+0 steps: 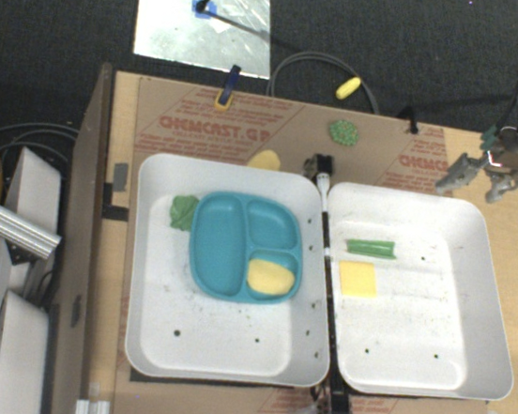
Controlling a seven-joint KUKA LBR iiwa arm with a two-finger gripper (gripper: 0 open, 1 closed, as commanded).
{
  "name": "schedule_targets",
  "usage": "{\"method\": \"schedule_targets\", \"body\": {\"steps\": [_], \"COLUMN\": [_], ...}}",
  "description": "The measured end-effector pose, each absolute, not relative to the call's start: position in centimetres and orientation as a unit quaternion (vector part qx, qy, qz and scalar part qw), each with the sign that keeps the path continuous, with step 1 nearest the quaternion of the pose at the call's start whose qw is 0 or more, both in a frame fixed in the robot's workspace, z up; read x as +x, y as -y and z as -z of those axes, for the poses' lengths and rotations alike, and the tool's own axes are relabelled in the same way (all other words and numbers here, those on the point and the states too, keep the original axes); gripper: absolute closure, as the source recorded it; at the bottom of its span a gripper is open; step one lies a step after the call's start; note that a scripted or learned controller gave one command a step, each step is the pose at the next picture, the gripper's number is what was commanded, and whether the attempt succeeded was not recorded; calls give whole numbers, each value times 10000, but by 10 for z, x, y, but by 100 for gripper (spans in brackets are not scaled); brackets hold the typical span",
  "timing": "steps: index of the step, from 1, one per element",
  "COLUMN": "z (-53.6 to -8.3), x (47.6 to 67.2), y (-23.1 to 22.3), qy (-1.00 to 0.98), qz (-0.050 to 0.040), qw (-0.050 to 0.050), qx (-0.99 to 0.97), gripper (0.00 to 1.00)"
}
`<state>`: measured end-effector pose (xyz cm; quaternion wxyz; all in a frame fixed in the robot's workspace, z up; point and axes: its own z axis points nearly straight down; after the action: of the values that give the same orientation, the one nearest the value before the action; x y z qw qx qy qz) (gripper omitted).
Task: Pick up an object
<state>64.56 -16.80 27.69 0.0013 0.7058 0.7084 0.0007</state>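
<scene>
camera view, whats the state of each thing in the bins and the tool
blue tray: flat in left bin
yellow lump: resting in the tray's lower right compartment
green piece: against the tray's left edge
green stick: lying flat in right bin
yellow square: flat, just below the stick
tool: above bench, outside bins, holding nothing

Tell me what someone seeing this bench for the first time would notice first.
Most likely the blue divided tray in the left bin, with a yellow lump in its lower right compartment and a green piece at its left edge. Next, in the right bin, a green stick lies just above a flat yellow square. The gripper hangs at the upper right, beyond the right bin's far corner.
</scene>
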Motion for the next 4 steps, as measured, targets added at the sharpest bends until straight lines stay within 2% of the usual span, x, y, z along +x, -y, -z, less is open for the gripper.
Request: {"method": "schedule_targets", "body": {"steps": [1,2,3,4], "z": [-179,-80,-84,-86], "x": [640,605,560,618], "y": [120,90,98,159], "qy": [-7102,-7091,-7071,-7067], "qz": [9,8,11,-14], "qw": [-31,-19,-19,46], "qx": [7040,7051,7072,7075], "gripper": [0,0,0,0]}}
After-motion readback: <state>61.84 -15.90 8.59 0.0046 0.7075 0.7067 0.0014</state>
